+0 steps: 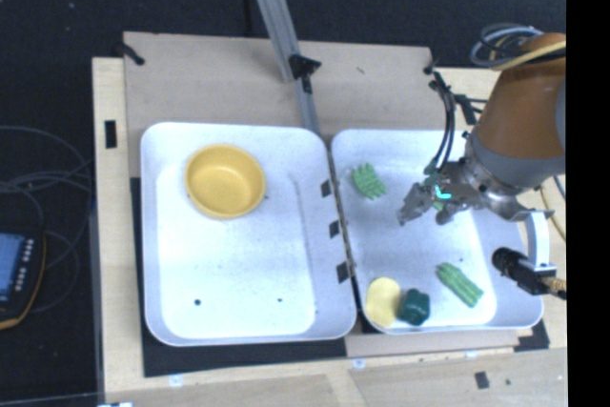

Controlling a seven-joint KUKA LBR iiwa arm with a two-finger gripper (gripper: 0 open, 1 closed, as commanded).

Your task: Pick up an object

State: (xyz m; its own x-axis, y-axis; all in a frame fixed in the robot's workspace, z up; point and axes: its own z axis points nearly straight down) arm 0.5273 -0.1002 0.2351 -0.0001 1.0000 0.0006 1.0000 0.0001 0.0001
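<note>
Gripper [425,203] hovers spread and empty over the right bin [381,148], between two green objects; nothing is picked up yet.

Single fixed camera high above the bench [229,62], looking down at a slant, far enough to take in both white bins, left bin [172,300] and right bin [400,143] just beside it, arm [519,124] entering from the frame's right over the right bin.

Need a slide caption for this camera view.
End effector over the right bin, among green pieces, beside a yellow bowl in the left bin.
</note>
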